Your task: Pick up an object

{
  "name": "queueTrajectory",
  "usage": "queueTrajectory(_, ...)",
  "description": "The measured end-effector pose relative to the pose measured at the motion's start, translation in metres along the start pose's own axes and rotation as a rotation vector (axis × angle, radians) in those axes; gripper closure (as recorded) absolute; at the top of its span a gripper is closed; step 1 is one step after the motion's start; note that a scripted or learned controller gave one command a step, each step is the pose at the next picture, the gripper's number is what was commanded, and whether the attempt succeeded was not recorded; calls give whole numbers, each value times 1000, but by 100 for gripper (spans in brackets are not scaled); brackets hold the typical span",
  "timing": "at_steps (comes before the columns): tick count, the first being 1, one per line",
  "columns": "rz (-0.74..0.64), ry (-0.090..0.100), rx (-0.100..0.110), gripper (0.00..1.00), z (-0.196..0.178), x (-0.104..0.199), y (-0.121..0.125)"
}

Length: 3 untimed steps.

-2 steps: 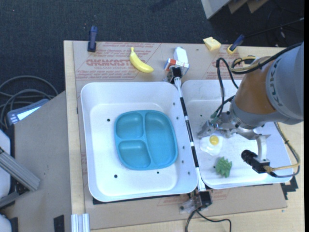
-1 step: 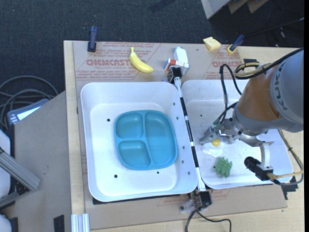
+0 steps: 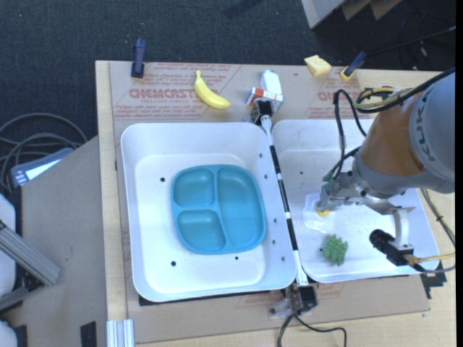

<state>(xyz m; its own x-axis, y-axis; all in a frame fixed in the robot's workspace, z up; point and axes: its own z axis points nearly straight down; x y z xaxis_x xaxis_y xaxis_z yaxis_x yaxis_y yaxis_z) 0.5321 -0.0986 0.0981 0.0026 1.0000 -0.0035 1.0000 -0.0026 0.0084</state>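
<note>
Likely target: a small yellowish object (image 3: 323, 210) on the floor of the right bin (image 3: 304, 139), w/ a pale scrap beside it. The gripper (image 3: 329, 197) sits right over it, low; can't tell if it's spread or pinched. Nothing visibly lifted, so pick not done yet. Green broccoli-like toy (image 3: 335, 249) lies near, untouched. Blue divided plate (image 3: 218, 208) in left bin (image 3: 145, 147).

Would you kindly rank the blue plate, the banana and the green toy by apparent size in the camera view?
1. blue plate, by far the largest
2. banana
3. green toy, slightly smaller than the banana
</note>
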Motion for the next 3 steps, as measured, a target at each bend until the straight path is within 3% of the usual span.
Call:
queueTrajectory(1, -5, 5, 5, 100, -88, 54, 20)
queueTrajectory(2, -3, 4, 9, 0, -87, 53, 19)
queueTrajectory(3, -2, 3, 10, 0, -87, 19, -2)
